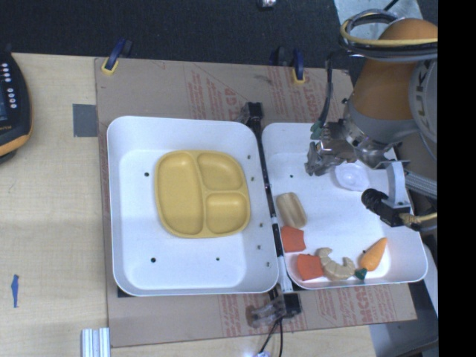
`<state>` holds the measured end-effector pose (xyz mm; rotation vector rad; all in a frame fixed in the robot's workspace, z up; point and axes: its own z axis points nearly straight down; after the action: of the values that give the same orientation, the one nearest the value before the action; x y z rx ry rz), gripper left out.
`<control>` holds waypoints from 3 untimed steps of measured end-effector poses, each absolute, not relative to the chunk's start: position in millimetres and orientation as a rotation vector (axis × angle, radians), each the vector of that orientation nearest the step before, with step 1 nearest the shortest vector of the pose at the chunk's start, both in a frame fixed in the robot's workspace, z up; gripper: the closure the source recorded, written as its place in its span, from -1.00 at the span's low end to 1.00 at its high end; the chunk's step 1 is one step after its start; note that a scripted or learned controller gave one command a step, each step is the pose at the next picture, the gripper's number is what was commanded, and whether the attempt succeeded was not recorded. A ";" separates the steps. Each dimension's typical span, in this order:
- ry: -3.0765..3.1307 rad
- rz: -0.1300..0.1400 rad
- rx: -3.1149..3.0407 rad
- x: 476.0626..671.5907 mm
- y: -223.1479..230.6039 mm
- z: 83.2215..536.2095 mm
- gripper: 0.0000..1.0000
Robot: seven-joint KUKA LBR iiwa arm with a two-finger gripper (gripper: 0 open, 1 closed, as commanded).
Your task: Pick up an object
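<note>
The bench (52, 222) is pale wood, with a brown cardboard sheet (186, 76) under both bins. The sheet bears faint red print, too blurred to read. The arm (387, 80) is cut off at the right edge and covers the right bin's (286, 143) far right corner. The left bin (134, 274) holds a yellow plate (201, 193) with three compartments, lying flat near its middle. A black and orange pendant (11, 103) is cut off at the left edge; its buttons show, but their labels are too small to read.

The tool (321, 158) hangs over the far part of the right bin; I cannot tell whether it is spread or pressed together, and nothing shows in its grip. Just beside it lies a pale round thing (351, 175), hard to make out against the white floor.

The pickable things lie nearer in that bin, apart from the tool: a tan bun (291, 209) by the left wall, a red block (293, 239) just below it, a second red block (309, 266) touching a beige curved piece (335, 265), and a carrot (373, 253) tilted near the right corner.
</note>
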<state>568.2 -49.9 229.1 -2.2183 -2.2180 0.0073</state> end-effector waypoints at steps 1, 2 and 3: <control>-2.222 0.005 -2.216 569.9 -48.7 228.7 -1.00; -2.231 0.001 -2.213 633.5 -16.7 199.9 -1.00; -2.218 0.011 -2.213 532.2 -3.6 214.1 -1.00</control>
<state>532.2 -3.6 214.1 -2.2134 -2.2175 0.0109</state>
